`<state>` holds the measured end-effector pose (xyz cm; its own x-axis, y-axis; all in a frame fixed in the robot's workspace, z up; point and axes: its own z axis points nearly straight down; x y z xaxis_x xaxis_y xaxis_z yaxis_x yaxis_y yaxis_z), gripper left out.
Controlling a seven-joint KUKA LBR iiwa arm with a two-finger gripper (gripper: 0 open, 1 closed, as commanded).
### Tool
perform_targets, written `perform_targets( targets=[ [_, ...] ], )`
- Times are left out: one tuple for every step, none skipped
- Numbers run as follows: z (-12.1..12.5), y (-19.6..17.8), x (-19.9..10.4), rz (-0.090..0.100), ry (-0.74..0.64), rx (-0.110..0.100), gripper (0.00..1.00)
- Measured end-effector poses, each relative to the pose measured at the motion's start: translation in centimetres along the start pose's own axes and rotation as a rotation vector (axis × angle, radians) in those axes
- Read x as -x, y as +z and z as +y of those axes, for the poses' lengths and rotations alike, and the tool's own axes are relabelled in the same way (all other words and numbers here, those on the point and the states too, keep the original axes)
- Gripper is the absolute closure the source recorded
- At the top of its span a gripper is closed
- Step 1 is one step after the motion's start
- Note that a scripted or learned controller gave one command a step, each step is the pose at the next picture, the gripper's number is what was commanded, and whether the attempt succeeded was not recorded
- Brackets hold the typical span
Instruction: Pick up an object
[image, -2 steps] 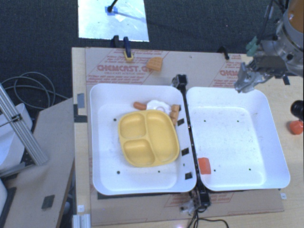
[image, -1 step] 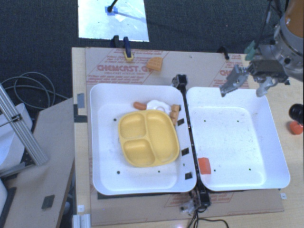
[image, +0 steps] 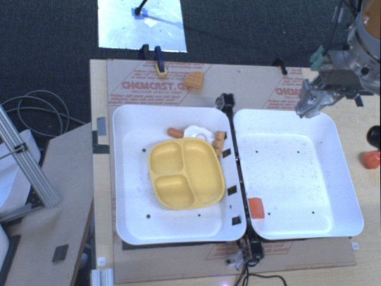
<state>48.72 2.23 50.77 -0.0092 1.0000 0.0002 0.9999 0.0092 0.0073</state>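
Note:
A yellow sectioned plate (image: 185, 174) lies in the left bin (image: 131, 159). Behind it sit a small orange sausage-shaped piece (image: 175, 133), a white object (image: 199, 133) and a tan piece (image: 219, 140). An orange-red block (image: 256, 207) rests at the near left corner of the right bin (image: 333, 177). My gripper (image: 308, 105) hangs at the far right corner of the right bin, above its back rim, with nothing visible between its fingers.
A tan waffle-like piece (image: 193, 80) lies on the board behind the left bin. An orange object (image: 371, 158) and a dark one (image: 374, 136) sit right of the right bin. Clamps (image: 159, 61) stand at the board's back edge. Cables (image: 36, 115) lie left.

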Motion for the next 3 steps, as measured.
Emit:
perform_targets(
  targets=[
    [0.00, 0.05, 0.00, 0.000, 0.000, -0.001, 0.00],
    [0.00, 0.05, 0.00, 0.000, 0.000, -0.001, 0.00],
    [0.00, 0.05, 0.00, 0.000, 0.000, -0.001, 0.00]
  ],
)
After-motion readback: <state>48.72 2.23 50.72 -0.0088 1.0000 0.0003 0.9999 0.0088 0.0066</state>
